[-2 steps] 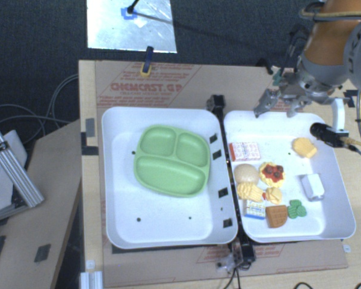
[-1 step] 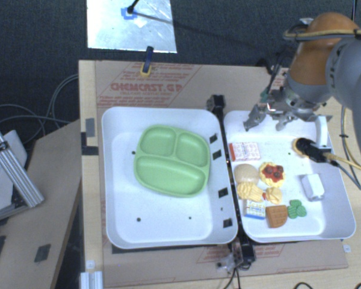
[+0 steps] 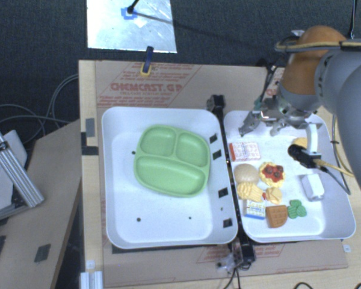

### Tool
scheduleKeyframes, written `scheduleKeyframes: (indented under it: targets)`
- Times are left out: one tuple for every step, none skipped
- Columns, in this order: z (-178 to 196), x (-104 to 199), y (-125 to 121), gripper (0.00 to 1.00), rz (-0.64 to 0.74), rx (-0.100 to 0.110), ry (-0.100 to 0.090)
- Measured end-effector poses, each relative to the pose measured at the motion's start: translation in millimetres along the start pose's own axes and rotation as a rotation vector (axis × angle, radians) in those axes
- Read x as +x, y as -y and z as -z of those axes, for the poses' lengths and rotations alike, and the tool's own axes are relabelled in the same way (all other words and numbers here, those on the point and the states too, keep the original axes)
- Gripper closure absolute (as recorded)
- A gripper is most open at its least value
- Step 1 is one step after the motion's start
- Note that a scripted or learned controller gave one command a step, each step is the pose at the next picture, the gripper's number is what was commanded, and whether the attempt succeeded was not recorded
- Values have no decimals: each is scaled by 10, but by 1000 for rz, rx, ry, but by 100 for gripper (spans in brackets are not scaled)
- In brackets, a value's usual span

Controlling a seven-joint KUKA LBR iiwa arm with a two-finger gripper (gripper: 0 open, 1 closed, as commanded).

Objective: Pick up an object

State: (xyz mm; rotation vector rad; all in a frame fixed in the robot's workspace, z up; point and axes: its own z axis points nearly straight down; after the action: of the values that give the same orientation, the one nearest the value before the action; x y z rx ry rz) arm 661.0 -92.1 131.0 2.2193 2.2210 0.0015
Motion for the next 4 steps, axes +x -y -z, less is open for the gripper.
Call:
scheduleKeyframes:
  targets:
    - [-482, 6, -3, 0, 1, 2, -1]
    - [-352, 6, -17, 100, 0, -3, -1]
    - [188, -95, -29, 100, -1, -4, 0]
    - [817, -157, -46, 100, -1, -5, 0]
